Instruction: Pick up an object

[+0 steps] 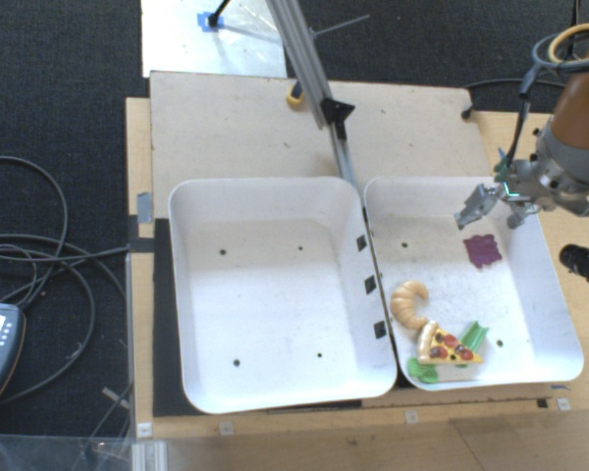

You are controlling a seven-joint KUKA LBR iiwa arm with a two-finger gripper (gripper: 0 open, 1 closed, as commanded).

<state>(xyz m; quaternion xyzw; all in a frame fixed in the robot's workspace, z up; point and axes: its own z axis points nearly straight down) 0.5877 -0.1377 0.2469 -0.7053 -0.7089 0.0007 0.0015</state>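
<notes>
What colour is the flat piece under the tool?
Purple, in the camera view.

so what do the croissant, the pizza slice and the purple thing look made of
Croissant: likely moulded plastic, with a smooth tan surface and slight sheen. Pizza slice: probably plastic too, in flat bright toy colours. Purple thing: matte and flat with ragged edges, perhaps felt or soft rubber; unclear.
</notes>
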